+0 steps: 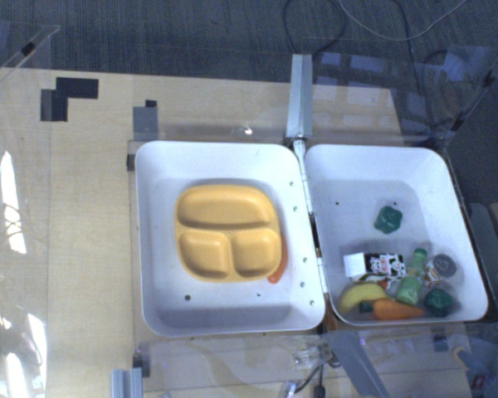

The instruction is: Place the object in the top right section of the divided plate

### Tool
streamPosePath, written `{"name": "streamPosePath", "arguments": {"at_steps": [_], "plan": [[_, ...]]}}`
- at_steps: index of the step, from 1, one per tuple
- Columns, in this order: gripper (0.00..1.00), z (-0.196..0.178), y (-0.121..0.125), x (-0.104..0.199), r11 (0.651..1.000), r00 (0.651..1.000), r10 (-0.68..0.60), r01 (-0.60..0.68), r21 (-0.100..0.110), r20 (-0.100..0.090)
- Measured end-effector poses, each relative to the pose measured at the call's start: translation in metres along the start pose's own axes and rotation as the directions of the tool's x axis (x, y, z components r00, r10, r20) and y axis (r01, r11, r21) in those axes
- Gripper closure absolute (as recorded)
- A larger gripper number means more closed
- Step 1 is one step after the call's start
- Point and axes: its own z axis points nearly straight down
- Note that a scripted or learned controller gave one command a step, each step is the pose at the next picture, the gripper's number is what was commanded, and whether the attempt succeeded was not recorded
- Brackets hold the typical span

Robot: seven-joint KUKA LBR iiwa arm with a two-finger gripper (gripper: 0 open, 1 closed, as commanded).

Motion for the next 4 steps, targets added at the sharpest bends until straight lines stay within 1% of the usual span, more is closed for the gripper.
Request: {"name": "streamPosePath", "arguments": {"at_steps": [1, 2, 3, 4], "plan": [[1.00, -0.022, 0.054, 0.003, 0.992, 0.992, 0.127, -0.127, 0.000, 0.000], [1.00, -0.001, -0.011, 0.008, 0.980, 0.980, 0.197, -0.197, 0.001, 0.000], [1.00, -0.009, 0.068, -0.001, 0.984, 0.984, 0.178, -0.178, 0.001, 0.000], [1.00, -0.022, 0.110, -0.004, 0.985, 0.985, 0.175, -0.175, 0.000, 0.001]]}}
